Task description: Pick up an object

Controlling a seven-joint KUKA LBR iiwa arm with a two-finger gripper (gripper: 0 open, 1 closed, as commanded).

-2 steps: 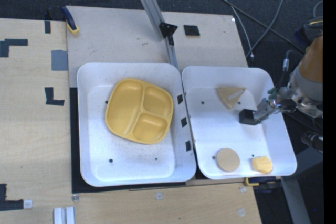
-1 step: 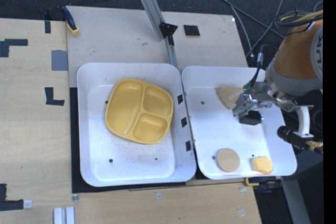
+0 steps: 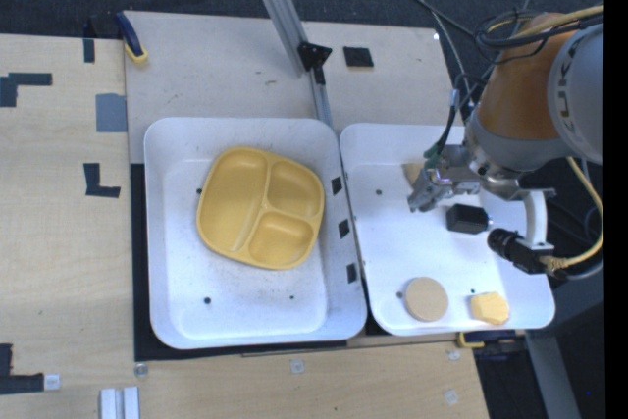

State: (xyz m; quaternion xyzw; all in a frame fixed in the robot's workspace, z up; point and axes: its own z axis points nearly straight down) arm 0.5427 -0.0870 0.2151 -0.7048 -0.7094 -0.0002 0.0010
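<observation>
Your gripper (image 3: 424, 199) hangs in the right bin (image 3: 378, 245), its jaws' state I cannot tell, with the tan disc (image 3: 426, 298) and yellow piece (image 3: 490, 308) near that bin's front edge.

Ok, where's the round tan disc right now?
In the camera view the round tan disc lies near the front edge of the right bin, just left of the small yellow piece.

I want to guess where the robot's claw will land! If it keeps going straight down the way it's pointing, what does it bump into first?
Probably just the bare white floor of the right bin. The gripper points down there, and the round tan disc and yellow piece lie apart, nearer the front edge. Height is hard to judge.
</observation>
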